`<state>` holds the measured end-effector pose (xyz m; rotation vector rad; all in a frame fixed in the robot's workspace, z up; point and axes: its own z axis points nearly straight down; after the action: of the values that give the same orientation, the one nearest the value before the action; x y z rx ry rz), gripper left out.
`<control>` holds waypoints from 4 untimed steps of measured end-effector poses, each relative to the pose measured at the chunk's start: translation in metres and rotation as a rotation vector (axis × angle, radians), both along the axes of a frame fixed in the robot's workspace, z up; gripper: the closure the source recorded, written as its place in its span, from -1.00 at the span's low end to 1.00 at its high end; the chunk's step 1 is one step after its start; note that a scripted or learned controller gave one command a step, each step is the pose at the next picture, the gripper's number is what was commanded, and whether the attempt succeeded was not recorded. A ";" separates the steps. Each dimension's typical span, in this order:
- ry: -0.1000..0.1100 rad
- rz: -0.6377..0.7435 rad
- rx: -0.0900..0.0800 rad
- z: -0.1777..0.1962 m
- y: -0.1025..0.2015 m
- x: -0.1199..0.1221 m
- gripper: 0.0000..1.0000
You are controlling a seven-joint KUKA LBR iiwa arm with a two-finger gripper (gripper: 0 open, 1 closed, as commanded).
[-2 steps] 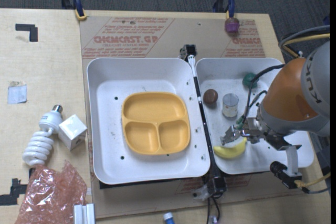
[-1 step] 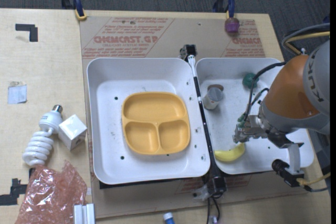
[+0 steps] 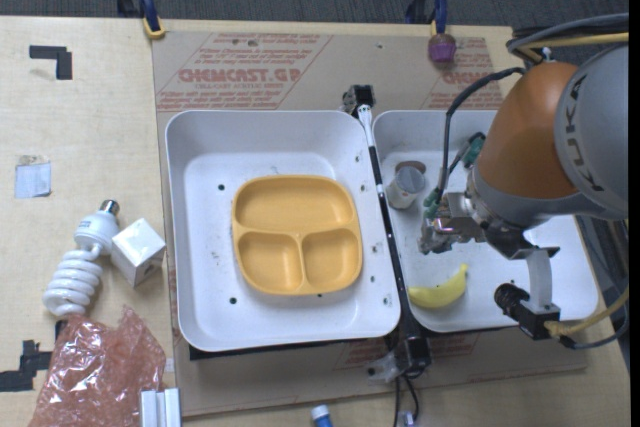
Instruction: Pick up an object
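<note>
Tabletop [image 3: 80, 115] with two white bins. Right bin [image 3: 570, 290]: banana [image 3: 441, 290] near front wall, cup [image 3: 408, 183] behind. Gripper [image 3: 440, 237] low above banana; jaws' spread cannot be told.

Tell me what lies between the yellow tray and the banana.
In the camera view, the two bins' adjoining white walls lie between the yellow tray in the left bin and the banana in the right bin.

1. We note a spiral light bulb [image 3: 78, 267] on the bench left of the bins, touching a small white cube [image 3: 138, 251].
2. Crumpled pinkish plastic wrap [image 3: 95, 373] lies just below both.
</note>
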<state>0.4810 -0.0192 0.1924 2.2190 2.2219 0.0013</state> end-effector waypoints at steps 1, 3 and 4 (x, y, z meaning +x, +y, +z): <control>0.000 0.001 0.000 0.000 0.000 0.000 -1.00; 0.000 0.001 0.000 0.000 0.000 0.000 -1.00; 0.000 0.001 0.000 0.000 0.000 0.000 -1.00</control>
<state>0.4810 -0.0193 0.1924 2.2183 2.2225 0.0009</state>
